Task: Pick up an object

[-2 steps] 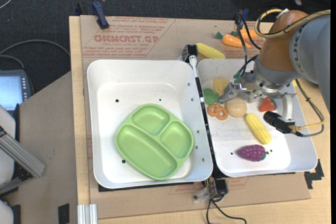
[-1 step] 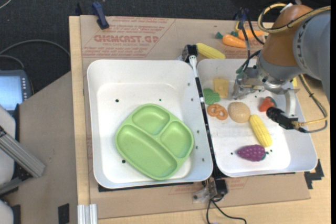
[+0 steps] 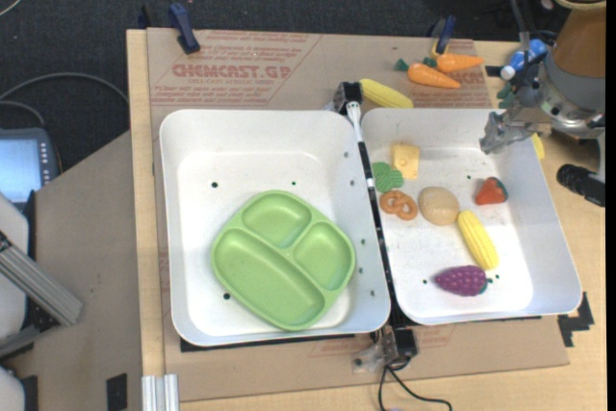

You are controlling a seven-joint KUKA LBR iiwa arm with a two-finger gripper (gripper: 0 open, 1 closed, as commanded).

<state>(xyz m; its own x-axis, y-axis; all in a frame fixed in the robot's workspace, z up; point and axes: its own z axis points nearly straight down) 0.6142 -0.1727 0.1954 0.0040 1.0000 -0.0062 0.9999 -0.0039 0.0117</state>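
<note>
Strawberry (image 3: 491, 192), a small red toy with a green cap, lies on the floor of the right bin (image 3: 553, 245), near its far right part. From where I stand it is the piece closest to the hand (image 3: 504, 130), which hangs over the bin's far right corner; the berry sits just toward the near side of it, a little lower in the view. I cannot tell whether the hand is open or closed, since the grey metal at the wrist hides that, and I see nothing held in it.

The berry is short and stubby, with no clear long axis, so the approach angle probably matters little. It stands apart from its neighbours: a yellow corn cob (image 3: 477, 240) lies nearer the bin's front, slanting, and a pale round potato (image 3: 439, 205) rests toward the bin's middle. Purple grapes (image 3: 462, 280) sit by the front wall.

My guess is that a short drop toward the berry is the likeliest move, though its rounded sides could slip.
</note>
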